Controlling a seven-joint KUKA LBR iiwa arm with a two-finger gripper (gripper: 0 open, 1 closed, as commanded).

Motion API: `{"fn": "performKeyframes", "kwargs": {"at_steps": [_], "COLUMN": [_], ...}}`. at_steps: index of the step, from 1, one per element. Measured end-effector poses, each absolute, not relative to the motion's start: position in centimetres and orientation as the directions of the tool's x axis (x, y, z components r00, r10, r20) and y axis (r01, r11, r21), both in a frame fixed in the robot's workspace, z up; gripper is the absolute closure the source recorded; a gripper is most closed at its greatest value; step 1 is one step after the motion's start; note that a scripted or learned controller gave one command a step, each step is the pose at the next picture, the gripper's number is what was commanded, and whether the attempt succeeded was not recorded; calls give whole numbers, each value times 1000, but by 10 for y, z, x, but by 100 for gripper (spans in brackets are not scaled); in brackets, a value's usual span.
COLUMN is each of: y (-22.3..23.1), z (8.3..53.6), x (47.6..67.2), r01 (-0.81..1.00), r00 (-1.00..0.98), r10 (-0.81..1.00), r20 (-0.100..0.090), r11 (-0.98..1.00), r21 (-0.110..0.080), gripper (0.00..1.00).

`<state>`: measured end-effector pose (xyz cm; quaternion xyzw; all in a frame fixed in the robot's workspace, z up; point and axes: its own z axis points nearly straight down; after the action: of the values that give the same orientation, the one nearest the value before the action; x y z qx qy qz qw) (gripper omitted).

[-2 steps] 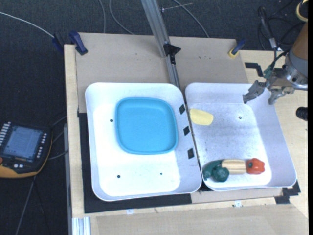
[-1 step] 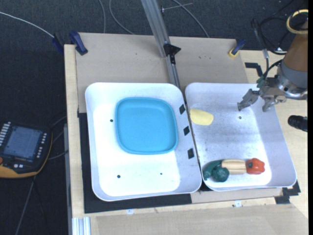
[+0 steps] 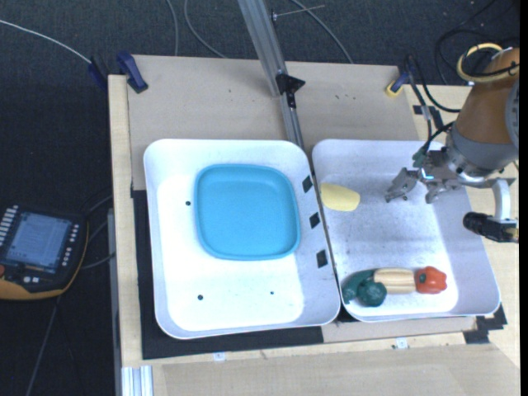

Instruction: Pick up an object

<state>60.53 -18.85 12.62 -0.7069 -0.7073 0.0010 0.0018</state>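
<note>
— Where's your gripper [image 3: 417, 188] now?

— Above the right bin [image 3: 470, 304], toward its 1 o'clock corner. You see its fingers spread with nothing between them.

— What can you go for?

— The yellow piece [image 3: 340, 196] sits at 9 o'clock from the gripper, near the bin's left wall. It looks light, smooth and rounded, likely slippery; close across its short width, at the middle.

— Other options?

— At the bin's 6 o'clock edge lie a green piece [image 3: 364, 290], a tan piece [image 3: 393, 280] and a red piece [image 3: 430, 280], touching in a row. You'd probably nudge neighbours there.
</note>
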Motion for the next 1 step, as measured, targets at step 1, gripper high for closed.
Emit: {"fn": "performKeyframes", "kwargs": {"at_steps": [1], "y": [-188], "z": [94], "x": [605], "r01": [1000], "r00": [0], "r10": [1000], "r20": [0], "r11": [0], "r21": [-2], "gripper": [0]}}
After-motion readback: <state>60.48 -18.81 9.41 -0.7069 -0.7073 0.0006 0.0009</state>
